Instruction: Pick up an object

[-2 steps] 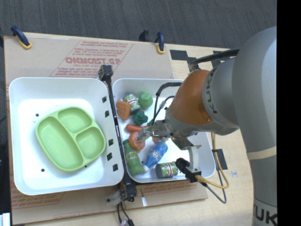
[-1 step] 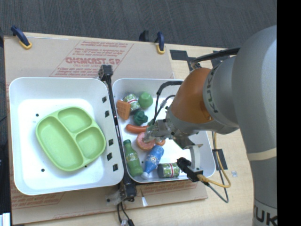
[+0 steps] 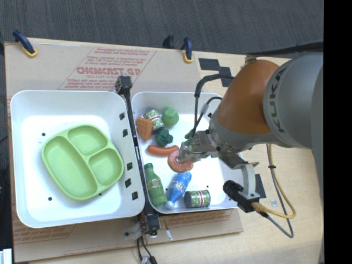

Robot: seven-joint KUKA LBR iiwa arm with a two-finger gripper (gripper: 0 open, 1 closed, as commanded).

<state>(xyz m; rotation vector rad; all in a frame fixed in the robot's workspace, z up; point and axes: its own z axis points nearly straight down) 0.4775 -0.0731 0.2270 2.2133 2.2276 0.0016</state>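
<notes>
The claw (image 3: 184, 157) is down in the right white bin (image 3: 215, 104), right at a round pink toy slice (image 3: 177, 161). I cannot tell how the claw is set. Closest are a small green can (image 3: 197, 198), a blue bottle (image 3: 178, 187) and a green bottle (image 3: 153, 183). Farther back lie an orange-red sausage (image 3: 161, 150), an orange carrot piece (image 3: 144, 128) and a round green toy (image 3: 170, 116). The left white bin (image 3: 33, 106) holds a light green divided plate (image 3: 82, 161).
</notes>
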